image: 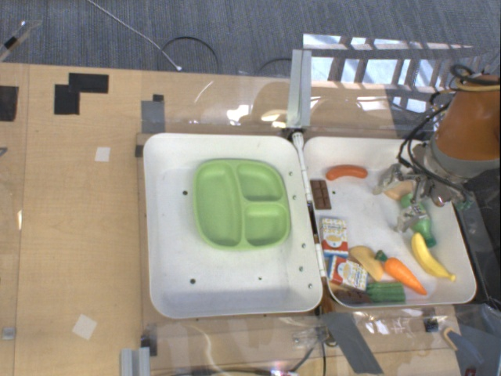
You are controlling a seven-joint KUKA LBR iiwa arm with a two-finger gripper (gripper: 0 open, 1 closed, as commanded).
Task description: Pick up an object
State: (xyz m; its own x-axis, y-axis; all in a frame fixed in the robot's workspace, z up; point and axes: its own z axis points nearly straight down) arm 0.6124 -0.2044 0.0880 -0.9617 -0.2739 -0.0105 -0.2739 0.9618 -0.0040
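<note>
My gripper (401, 200) hangs low over the right part of the right bin (463, 292), below the orange band of the arm. Its two metal fingers (389, 182) stand apart, so it is open. A small beige piece (401, 192) lies between the fingers on the bin floor, and a green bottle-like toy (423, 231) lies just beside the nearer finger. Nothing is lifted. Nearby lie a yellow banana (430, 258), an orange carrot (405, 272) and a red sausage (346, 173).
The right bin also holds a brown chocolate bar (319, 193), two small cartons (334, 236), a tan piece (365, 260) and a green block (385, 292). A green divided plate (239, 203) sits in the left bin (168, 288). A wall (308, 210) divides the bins.
</note>
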